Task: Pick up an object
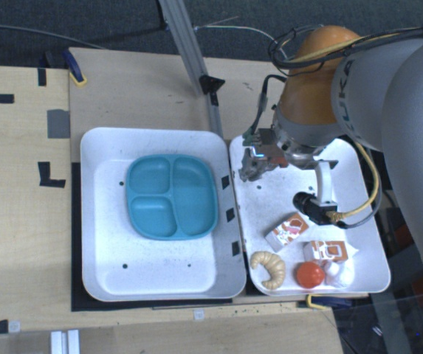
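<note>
Claw (pixel 249 165) hangs over the right bin (pixel 366 271), near its upper left corner; whether it is spread or pressed together cannot be told. Toward that bin's lower edge lie a croissant (pixel 270 268), a red ball (pixel 309 274) and two small packets (pixel 288 231), well apart from the claw. Left bin (pixel 97 220) holds a blue divided plate (pixel 172 196)

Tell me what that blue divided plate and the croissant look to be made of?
The blue divided plate looks like moulded plastic: uniform colour, soft matte sheen, rounded compartment ridges. The croissant is probably a plastic or rubber toy, judging by its smooth, even tan surface, though real pastry can't be ruled out.
</note>
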### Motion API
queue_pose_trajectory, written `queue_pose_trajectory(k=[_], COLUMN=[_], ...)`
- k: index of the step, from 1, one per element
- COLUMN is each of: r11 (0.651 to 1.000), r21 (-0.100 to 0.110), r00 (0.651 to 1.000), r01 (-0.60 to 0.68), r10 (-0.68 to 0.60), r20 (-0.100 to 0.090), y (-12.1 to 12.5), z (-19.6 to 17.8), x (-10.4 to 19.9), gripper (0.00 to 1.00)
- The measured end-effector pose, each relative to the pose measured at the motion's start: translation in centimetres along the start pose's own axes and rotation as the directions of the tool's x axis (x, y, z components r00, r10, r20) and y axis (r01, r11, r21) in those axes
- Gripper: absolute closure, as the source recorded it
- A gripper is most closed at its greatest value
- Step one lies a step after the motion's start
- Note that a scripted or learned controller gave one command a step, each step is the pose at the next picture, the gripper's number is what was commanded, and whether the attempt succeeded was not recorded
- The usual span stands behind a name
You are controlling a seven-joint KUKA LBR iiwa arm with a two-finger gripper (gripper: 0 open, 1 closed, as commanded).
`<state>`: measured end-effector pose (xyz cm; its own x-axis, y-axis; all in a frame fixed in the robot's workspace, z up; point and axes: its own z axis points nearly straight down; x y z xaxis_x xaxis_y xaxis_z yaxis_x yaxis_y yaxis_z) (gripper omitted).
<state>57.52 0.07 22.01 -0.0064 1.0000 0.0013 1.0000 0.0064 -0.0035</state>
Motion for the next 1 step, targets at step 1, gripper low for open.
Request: queue_pose_trajectory(k=[1], r11=[1.000], r21=[-0.001], r00=[1.000], r01=[0.002], r10=[-0.002], r20=[-0.001], y=[-1.61], z=[-0.81], x=[6.02], gripper=[1.00])
